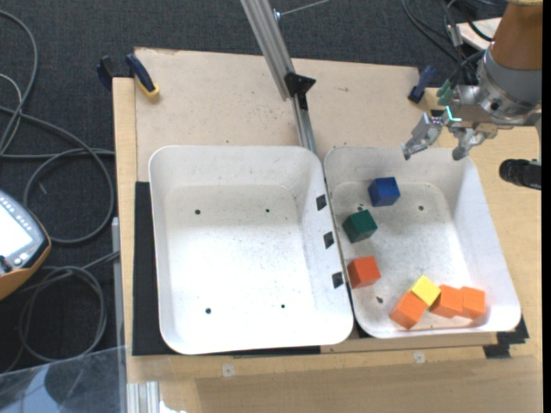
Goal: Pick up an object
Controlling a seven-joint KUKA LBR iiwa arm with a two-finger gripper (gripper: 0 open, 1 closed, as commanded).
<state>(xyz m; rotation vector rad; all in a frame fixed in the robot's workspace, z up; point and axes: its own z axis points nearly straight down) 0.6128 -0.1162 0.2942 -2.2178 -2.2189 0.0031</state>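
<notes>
Hovering over the right bin's [482, 231] far edge, my pincer [441, 147] spread, unladen; blue cube [384, 191] near, toward bin middle.

Two white bins [237, 166], tiny dark specks on floors. Right bin [491, 231]: blue block [384, 191], dark green block [361, 225], red-orange block [365, 271], yellow block [424, 290], three orange blocks [457, 302]. Bench [215, 93] light tan wood. Arm [519, 24] orange, grey lower. Carpet [69, 24] dark grey.

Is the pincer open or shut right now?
Open. The pincer has its two fingers spread apart with bare bin wall showing between them, nothing gripped, above the far rim of the right bin.
</notes>
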